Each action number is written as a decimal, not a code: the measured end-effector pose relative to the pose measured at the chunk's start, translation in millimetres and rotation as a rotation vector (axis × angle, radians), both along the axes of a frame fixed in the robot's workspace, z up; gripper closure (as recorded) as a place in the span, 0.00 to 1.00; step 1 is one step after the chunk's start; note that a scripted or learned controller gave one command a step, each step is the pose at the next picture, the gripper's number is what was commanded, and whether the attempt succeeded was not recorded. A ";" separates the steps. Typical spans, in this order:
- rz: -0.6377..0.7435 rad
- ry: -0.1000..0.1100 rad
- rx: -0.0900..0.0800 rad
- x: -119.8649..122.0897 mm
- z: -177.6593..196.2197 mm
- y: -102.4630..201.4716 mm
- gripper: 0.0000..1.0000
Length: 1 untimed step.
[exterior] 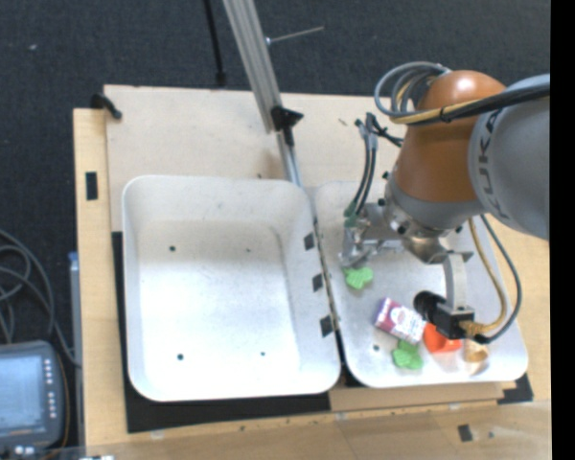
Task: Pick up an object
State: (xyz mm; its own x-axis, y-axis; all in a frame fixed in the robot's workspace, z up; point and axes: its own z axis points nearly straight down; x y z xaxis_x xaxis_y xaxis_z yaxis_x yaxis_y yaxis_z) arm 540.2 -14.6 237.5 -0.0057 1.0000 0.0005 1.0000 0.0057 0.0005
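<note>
The grey arm point(503, 161), with its orange band above the wrist, reaches in from the right and hangs over the upper part of the right bin point(362, 349). Its tool point(356, 245) sits low near that bin's left wall. The metalwork and cables around it hide its tip, so I cannot tell whether the tool is wide or narrow, and nothing can be seen held in it. Just below the tool a small green lobed piece point(359, 278) lies on the bin floor, close to the wall between the bins; whether the tool touches it cannot be told. Further toward the near right corner of the same bin lie four more things in a loose cluster. A small pink and white box point(400, 319) lies tilted, and a second green piece point(407, 356) is just below it. An orange-red piece point(443, 343) is beside the box on the right, and a pale tan piece point(475, 354) lies nearest the corner. The left bin point(220, 276) lies alongside, its white floor showing a few dark specks. Both bins rest on the pale wooden bench point(182, 132), and a slanted aluminium post point(249, 36) rises from behind them.
</note>
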 end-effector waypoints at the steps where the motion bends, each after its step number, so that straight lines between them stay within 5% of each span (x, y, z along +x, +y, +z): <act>1: 0.001 0.000 0.001 -6.8 -6.9 45.8 1.00</act>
